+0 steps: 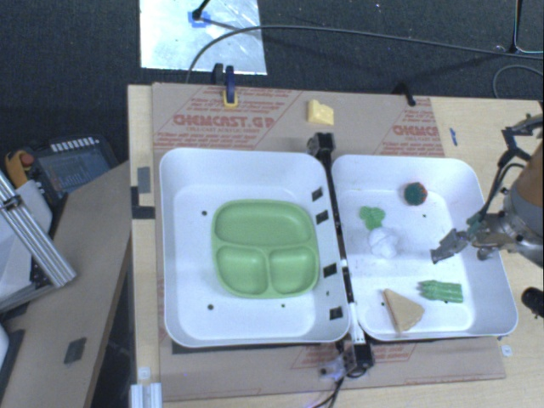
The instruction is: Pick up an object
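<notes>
The right bin (399, 167) holds several small items: a dark green ball with a red spot (415, 194), a light green piece (371, 218), a white lump (383, 243), a flat green ridged piece (441, 291) and a tan wedge (403, 310). My gripper (448, 248) hangs over the right side of this bin, just above the ridged green piece and to the right of the white lump. It points down and left. I see nothing held in it.
A green divided plate (262, 248) lies in the left bin (183, 185). A yellow block (320, 112) rests on the cardboard behind the bins. A black divider (333, 228) runs between the bins. The arm enters at the right edge.
</notes>
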{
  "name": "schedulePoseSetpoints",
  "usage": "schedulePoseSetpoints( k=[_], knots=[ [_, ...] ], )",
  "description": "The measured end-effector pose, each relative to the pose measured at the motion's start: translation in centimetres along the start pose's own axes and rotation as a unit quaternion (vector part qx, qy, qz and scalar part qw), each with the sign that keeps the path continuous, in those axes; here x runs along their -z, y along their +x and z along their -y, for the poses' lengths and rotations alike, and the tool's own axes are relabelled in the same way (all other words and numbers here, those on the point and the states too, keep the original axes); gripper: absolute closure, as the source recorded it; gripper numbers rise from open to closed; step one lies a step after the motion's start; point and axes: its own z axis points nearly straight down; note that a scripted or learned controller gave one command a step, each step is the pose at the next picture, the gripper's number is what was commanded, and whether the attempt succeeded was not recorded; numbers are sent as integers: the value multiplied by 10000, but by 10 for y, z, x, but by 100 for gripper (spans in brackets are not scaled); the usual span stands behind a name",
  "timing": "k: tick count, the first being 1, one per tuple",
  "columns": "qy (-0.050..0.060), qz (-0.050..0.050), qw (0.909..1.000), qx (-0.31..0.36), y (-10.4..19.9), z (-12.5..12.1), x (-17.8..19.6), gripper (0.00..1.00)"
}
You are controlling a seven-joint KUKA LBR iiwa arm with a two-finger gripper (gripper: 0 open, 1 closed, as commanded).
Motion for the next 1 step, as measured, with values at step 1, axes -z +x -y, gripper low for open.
schedulePoseSetpoints(
  k=[1],
  knots=[
    [-53, 14, 10000, 17, 0, -3, 5, 0]
  ],
)
